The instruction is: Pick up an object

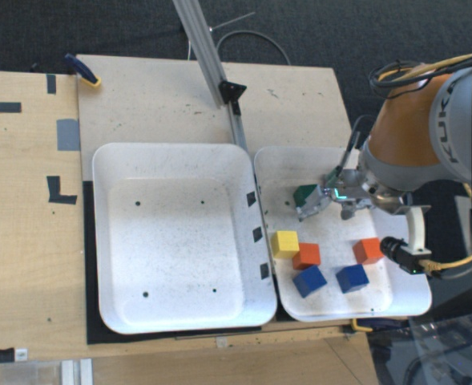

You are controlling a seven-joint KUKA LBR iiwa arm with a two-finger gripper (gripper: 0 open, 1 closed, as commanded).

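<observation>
The right bin holds several small blocks. A dark green block lies in its upper middle, right against the tip of my gripper, which reaches in from the right and hangs low over the bin. In front of it sit a yellow cube touching an orange cube, and a blue cube just below them. A second blue cube and a second orange cube lie further right, under the arm's wrist.
The left bin stands beside the right one, with a raised rim between them. A slanted metal pole comes down to the bins' far edge. A black cable end hangs from the arm over the right bin's right side.
</observation>
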